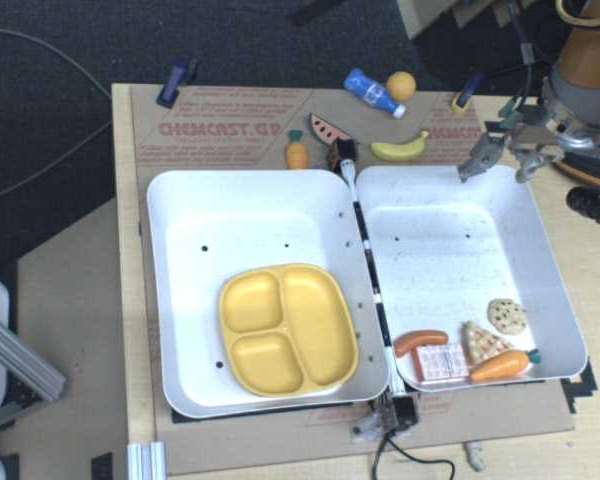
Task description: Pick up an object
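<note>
1. From the fixed camera above, the arm (580,68) comes in at the upper right, and its tool (502,166) hangs over the far right corner of the right bin (450,258). Its two fingers are spread apart with nothing between them.
2. The pickable things lie bunched in the near right corner of that bin: a sausage (420,341), a pink-and-white packet (442,364) just beside it, a pizza slice (483,343), a carrot (501,366) and a cookie (506,316). All sit well apart from the tool.
3. The left bin (180,268) holds a yellow divided plate (287,328), lying flat toward its near side.
4. Beyond the bins, on the surface (230,128), rest a banana (399,148), a watermelon slice (325,128), a small orange carrot-like piece (297,154), a blue bottle (372,92) and an orange ball (401,85) beside it.
5. A blue clamp (175,83) grips the far left edge.
</note>
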Controlling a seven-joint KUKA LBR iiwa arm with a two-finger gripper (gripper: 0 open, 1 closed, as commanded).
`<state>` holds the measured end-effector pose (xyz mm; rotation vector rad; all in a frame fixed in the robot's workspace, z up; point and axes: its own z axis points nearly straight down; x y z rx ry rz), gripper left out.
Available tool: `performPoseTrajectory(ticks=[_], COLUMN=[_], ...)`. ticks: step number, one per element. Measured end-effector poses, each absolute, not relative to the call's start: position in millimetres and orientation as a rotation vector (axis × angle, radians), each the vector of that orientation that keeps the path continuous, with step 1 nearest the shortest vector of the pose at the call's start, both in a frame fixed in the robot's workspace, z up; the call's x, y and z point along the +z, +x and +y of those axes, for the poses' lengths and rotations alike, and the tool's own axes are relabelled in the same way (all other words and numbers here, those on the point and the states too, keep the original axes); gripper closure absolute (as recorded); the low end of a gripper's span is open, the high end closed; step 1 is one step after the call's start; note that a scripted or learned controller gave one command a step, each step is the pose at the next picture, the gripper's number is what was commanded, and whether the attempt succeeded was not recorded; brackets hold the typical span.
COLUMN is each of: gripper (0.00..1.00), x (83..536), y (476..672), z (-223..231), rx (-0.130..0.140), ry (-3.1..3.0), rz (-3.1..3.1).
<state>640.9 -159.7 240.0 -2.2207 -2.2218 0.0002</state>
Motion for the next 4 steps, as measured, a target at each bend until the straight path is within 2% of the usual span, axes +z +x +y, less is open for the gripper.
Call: performPoseTrajectory(ticks=[1, 2, 3, 4], gripper=[0.00, 0.00, 1.00, 1.00], x=[167.4, 84.0, 93.9, 163.5], y=[616.2, 481.0, 481.5, 591.4], z=[-138.8, -126.3, -126.1, -99.7], rx=[0.002, 0.002, 0.000, -0.005], ry=[-2.220, -2.221, -2.223, -2.221], rz=[-2.219, -2.219, -2.220, -2.226])
